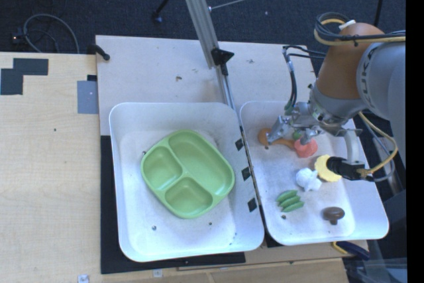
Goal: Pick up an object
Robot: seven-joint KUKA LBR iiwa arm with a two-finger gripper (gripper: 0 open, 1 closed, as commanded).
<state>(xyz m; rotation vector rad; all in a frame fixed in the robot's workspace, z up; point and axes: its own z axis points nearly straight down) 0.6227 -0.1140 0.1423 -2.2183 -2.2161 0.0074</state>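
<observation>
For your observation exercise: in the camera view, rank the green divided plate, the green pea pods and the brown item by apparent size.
1. green divided plate
2. green pea pods
3. brown item

Two shallow white plastic bins are sitting side by side on the bench: a left bin (126,222) and a right bin (371,225). One light green, three-compartment plastic tray (187,172) is lying in the left bin. Six small items are lying in the right bin: one orange carrot-shaped toy (273,138), one red rounded piece (306,148), one yellow curved piece (326,168), one small white lump (307,179), one pair of green pea pods (289,201) and one dark brown rounded piece (333,213).
</observation>
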